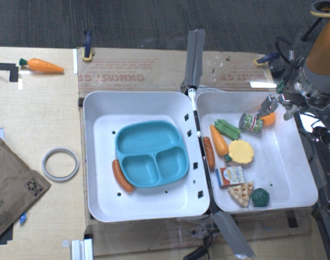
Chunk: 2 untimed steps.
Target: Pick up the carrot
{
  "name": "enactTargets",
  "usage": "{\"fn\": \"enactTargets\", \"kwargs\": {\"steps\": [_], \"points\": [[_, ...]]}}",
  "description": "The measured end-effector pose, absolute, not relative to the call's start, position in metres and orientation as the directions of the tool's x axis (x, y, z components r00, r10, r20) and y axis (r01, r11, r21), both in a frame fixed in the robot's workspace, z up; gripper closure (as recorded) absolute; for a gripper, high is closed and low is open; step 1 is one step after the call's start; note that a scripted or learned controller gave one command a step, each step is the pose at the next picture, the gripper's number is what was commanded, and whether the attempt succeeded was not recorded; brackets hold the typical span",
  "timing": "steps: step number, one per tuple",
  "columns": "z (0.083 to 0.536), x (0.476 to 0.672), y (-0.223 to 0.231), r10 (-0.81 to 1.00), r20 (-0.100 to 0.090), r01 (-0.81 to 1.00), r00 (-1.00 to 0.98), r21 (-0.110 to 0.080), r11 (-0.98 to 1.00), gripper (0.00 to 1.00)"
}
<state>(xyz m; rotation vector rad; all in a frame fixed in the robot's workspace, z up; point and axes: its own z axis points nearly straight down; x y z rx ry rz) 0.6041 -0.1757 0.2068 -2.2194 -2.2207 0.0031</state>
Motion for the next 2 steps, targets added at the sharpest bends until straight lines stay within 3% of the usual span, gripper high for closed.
{"fn": "enactTargets", "kwargs": {"steps": [1, 2], "points": [[0.107, 0.644, -0.213, 0.994, 0.004, 0.994, 0.106, -0.003, -0.106, 0.0], [0.117, 0.644, -0.216, 0.994, -0.002, 0.994, 0.106, 0.0, -0.106, 1.0]]}}
